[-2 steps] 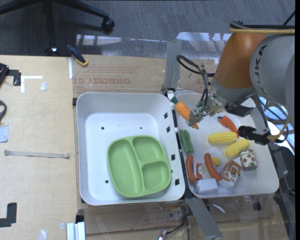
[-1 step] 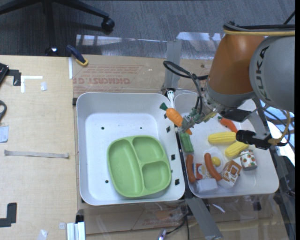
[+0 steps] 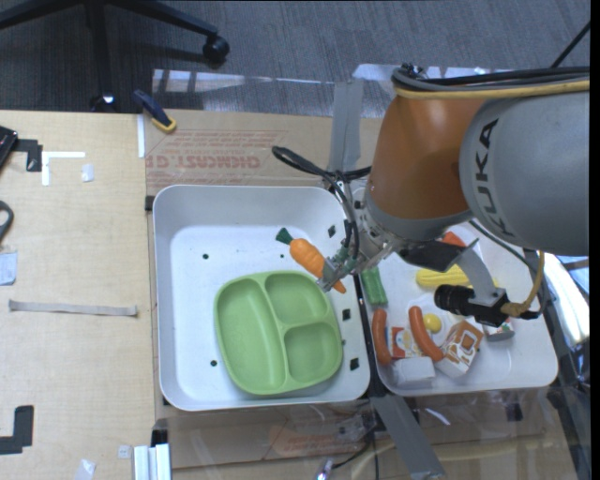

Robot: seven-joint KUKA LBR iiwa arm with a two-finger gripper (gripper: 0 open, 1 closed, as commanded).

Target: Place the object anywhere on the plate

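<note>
Grey arm [image 3: 525, 159] with orange band reaching in from the right, hand [image 3: 339, 270] low, pointed down-left.

Grey carpet [image 3: 281, 37], black chair base [image 3: 141, 23], pale wooden benchtop [image 3: 70, 244], brown cardboard [image 3: 234, 159].

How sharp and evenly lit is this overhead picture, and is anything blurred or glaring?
In the camera view, light is soft and even; the green plate and carrot look reasonably sharp, with faint shadows in the left bin. The arm, close to the lens, looks large and soft-edged. Bright glare washes out the right edge by the right bin.
</note>
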